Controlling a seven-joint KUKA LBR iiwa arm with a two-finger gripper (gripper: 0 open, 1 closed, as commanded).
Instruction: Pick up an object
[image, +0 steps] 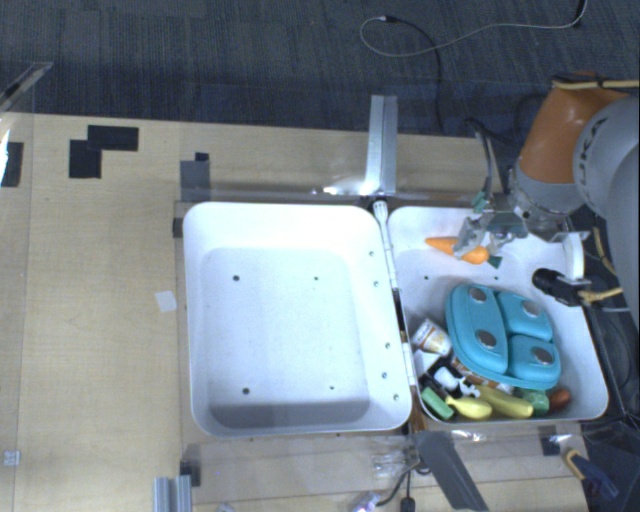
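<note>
**Orange carrot under the hand in the right bin**

Orange toy carrot (447, 245) lies at the far end of the right bin (598, 385), and from my remote station I see the hand (483, 238) down at its thick end; whether it is apart or clamped I cannot tell. Nearer in that bin sit a blue compartment tray (502, 334), a yellow banana (488, 405) and small clutter. The left bin (200, 330) stands beside it on the wooden tabletop (90, 340).
</note>
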